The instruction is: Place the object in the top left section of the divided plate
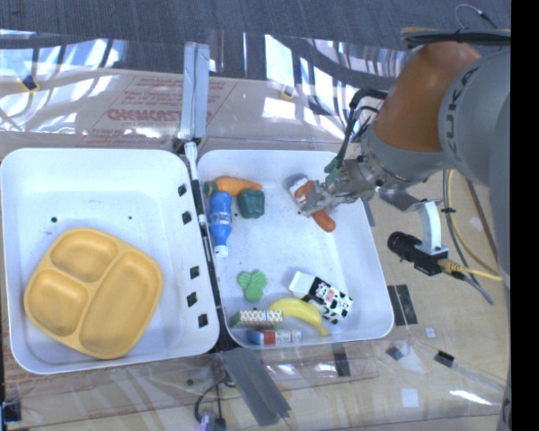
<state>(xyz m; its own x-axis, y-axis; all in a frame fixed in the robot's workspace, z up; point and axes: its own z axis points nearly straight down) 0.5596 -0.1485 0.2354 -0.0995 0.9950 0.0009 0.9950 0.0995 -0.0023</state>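
A yellow divided plate lies in the left bin, towards its front left. Its top left section holds nothing. My gripper is low over the back right part of the right bin, far to the right of the plate. A small orange-red piece shows just below the gripper, and a white and red item sits at its left side. The gripper body hides how these two meet it.
The right bin also holds a carrot, a blue bottle, a green pepper, a green floret, a banana, a cow-patterned box and a small tube. A divider wall runs between the bins.
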